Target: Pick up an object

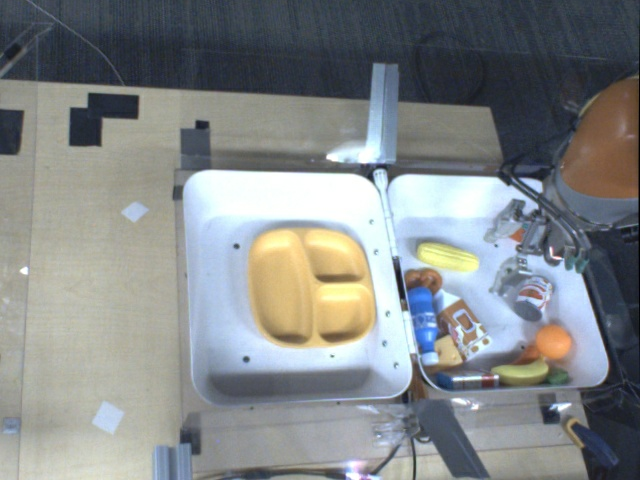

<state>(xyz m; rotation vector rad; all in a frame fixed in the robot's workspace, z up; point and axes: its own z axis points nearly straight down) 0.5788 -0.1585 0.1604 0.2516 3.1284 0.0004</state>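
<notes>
gripper point(518, 248): hovered at 3 o'clock over the right shallow white bin point(470, 196), fingers' state, can't tell tbh
small red-and-white can point(533, 296): sat just below
divided yellow plastic tray point(310, 285): lay in left bin point(215, 268)

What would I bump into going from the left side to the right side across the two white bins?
Yellow divided tray → blue bottle → yellow corn → small can beneath the claw → orange.
</notes>
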